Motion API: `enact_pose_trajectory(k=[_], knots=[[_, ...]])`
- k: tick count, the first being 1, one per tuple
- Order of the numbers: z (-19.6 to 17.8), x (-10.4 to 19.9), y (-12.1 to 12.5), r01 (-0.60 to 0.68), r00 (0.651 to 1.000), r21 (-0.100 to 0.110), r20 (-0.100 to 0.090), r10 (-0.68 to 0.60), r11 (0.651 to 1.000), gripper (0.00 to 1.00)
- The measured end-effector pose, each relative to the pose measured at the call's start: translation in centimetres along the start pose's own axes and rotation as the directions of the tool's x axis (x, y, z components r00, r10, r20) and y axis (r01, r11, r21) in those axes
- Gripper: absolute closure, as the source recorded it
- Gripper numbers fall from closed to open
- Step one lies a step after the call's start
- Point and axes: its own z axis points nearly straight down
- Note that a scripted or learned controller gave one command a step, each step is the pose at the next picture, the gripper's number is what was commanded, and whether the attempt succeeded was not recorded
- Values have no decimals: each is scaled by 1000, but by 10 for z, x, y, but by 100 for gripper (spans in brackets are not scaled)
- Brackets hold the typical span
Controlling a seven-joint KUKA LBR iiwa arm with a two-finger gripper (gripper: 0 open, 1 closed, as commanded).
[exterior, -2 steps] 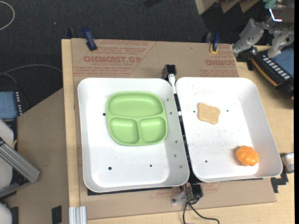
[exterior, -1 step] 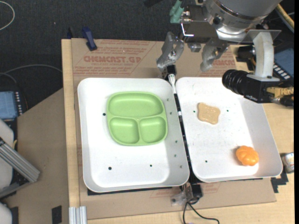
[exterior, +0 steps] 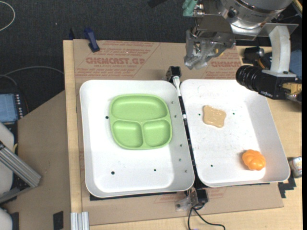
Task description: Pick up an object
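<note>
bench: you've got a tan board (exterior: 120,56) with red print under both bins, dark floor (exterior: 38,23) beyond it, cables (exterior: 29,75) trailing far out to the pincer's left in view
left bin (exterior: 93,143): white, shallow, below and left of the pincer; holds a green divided plate (exterior: 140,121), three compartments, nothing in them
right bin (exterior: 240,147): white, directly below the pincer, edge touching the left bin along the black hinge strip (exterior: 184,128)
pincer (exterior: 201,56): hangs above the far rim of the right bin, over the board; you can't tell from here how far the fingers are parted, and nothing visible is held in them
arm (exterior: 254,4): grey body enters top right, black camera unit (exterior: 261,80) just to the pincer's right
tan object (exterior: 214,116): flat, beige, lobed like a biscuit, lying in the right bin almost straight below the pincer, well apart from it
orange object (exterior: 253,160): small, rounded, lumpy, bright orange, lower right of the pincer near the right bin's near corner, well apart from the tan object
</note>
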Motion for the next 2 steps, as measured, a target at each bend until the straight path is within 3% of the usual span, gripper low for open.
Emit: enact_pose_trajectory(k=[1,2], knots=[[42,-86,-18,-11,1000,7,3,11,1000,100],[113,-52,-18,1,1000,10,2,-1,1000,100]])
